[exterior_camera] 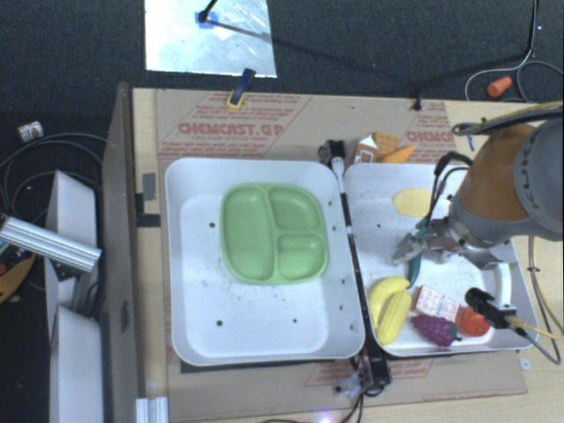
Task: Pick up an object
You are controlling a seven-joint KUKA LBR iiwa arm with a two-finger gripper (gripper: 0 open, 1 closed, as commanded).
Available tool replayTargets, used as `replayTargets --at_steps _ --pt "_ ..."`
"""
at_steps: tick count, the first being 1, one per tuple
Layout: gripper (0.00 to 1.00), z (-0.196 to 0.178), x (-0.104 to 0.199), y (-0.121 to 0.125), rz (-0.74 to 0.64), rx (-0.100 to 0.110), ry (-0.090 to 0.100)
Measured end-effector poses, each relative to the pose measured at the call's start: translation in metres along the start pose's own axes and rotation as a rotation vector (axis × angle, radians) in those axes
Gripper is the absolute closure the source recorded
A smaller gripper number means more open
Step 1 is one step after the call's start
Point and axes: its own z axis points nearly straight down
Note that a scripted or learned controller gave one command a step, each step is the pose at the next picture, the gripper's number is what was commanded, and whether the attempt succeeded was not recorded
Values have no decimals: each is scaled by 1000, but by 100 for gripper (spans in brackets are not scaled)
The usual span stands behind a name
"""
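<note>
**Bench Contents: Count by Kind**

Two shallow white bins are counted: a left bin (198, 324) and a right bin (379, 203). One green divided plate (271, 233) is recorded in the left bin. In the right bin are listed one yellow banana-like piece (389, 305), one pale yellow flat piece (411, 202), one purple bunch of grapes (434, 329), one red-and-white small box (435, 303) and one red piece (473, 322). One orange carrot-like piece (398, 154) is noted outside the bins. One arm (507, 183) is counted.
</note>
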Motion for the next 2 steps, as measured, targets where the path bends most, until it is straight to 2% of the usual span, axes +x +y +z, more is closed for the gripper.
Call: replayTargets --at_steps 1,2 --pt "100 -11 1 3 -3 -6 0" --pt "100 -119 48 -31 -9 -12 1"
